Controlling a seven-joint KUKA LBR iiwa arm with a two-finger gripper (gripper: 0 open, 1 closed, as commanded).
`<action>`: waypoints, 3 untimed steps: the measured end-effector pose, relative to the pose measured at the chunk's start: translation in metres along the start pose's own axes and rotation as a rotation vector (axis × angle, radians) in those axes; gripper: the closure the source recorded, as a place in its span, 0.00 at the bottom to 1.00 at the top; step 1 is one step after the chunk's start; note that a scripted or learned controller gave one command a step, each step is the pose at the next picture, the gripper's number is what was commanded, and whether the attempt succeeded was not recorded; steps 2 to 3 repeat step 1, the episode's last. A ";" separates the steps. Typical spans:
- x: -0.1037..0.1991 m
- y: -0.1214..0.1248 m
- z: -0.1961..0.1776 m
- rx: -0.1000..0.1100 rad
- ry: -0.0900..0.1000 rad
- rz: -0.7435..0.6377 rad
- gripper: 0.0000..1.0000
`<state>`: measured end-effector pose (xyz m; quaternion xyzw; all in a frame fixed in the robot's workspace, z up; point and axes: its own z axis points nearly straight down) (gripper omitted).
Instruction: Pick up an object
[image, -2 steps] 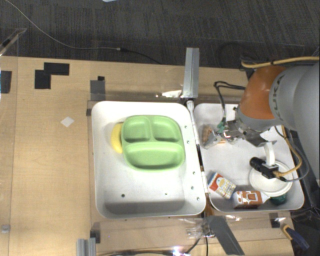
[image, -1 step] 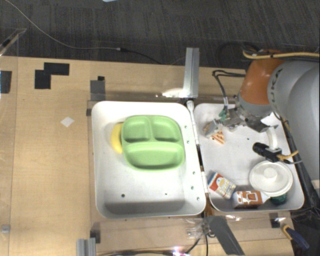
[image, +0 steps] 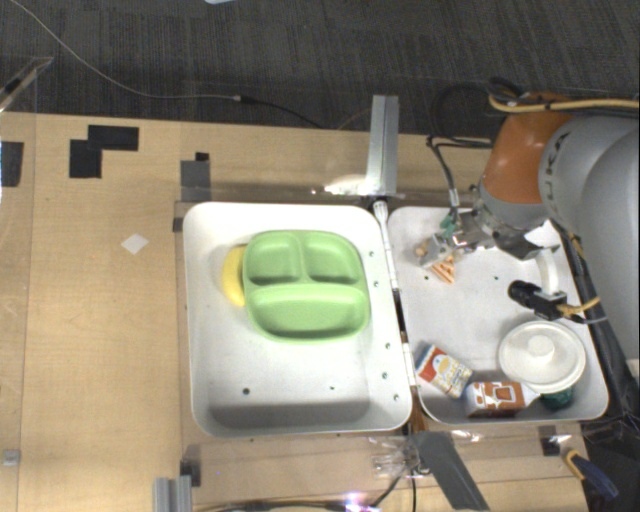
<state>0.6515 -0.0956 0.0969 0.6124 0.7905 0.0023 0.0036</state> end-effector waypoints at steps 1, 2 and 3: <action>0.075 -0.044 -0.087 0.007 0.003 0.035 1.00; 0.075 -0.044 -0.087 0.007 0.003 0.035 1.00; 0.075 -0.044 -0.087 0.007 0.003 0.035 1.00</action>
